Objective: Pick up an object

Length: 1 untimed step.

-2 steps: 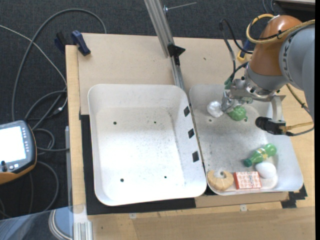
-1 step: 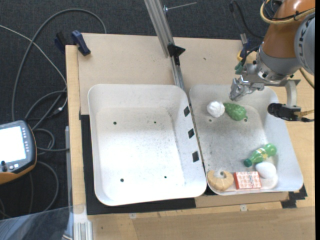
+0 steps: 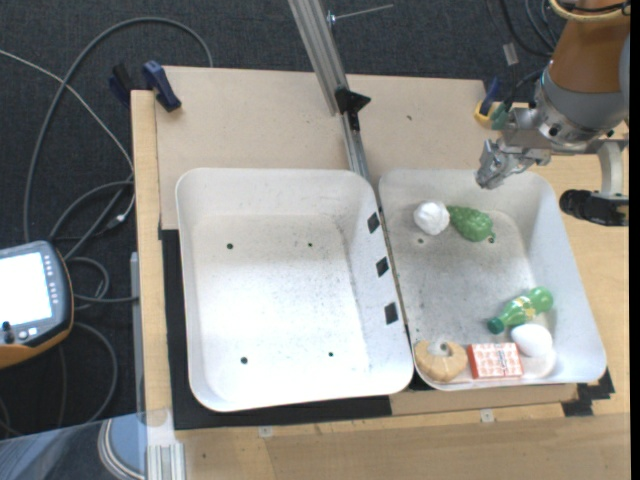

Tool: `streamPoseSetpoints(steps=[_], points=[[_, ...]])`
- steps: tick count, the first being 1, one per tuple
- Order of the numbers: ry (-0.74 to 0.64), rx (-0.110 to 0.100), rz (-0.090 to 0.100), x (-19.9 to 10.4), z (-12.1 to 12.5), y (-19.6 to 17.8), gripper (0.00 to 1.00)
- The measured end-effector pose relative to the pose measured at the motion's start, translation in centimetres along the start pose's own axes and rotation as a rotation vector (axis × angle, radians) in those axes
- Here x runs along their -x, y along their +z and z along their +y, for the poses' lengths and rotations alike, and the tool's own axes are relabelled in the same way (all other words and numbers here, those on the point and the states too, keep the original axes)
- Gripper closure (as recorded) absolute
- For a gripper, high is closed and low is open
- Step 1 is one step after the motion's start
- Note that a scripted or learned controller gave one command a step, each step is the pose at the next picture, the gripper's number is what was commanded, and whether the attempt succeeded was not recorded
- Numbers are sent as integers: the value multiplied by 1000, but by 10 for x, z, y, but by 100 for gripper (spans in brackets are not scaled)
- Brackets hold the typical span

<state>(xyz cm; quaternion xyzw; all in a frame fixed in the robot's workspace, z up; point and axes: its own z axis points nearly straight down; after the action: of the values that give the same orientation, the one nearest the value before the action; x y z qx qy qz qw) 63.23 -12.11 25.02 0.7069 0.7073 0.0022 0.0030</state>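
Observation:
My gripper (image 3: 492, 173) hangs over the far edge of the right bin (image 3: 570, 258), above and to the right of a green leafy toy (image 3: 471, 223) and a small white ball (image 3: 431, 216). I see nothing between its fingers. At the bin's near edge lie a green bottle (image 3: 521, 311), a white egg-shaped object (image 3: 533, 341), a red-and-white box (image 3: 495, 361) and a tan round pastry (image 3: 441, 360).
The left bin (image 3: 200, 218) sits beside the right one. A metal pole (image 3: 320, 48) slants across the bench behind both bins. Blue clamps (image 3: 162, 83) grip the bench's far edge. Cables and a handheld pendant (image 3: 30, 293) lie on the floor at left.

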Motion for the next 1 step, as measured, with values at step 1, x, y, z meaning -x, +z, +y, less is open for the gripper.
streamPoseSetpoints(steps=[1], points=[[-1, -3, 1, 0, 1, -19, 100]])
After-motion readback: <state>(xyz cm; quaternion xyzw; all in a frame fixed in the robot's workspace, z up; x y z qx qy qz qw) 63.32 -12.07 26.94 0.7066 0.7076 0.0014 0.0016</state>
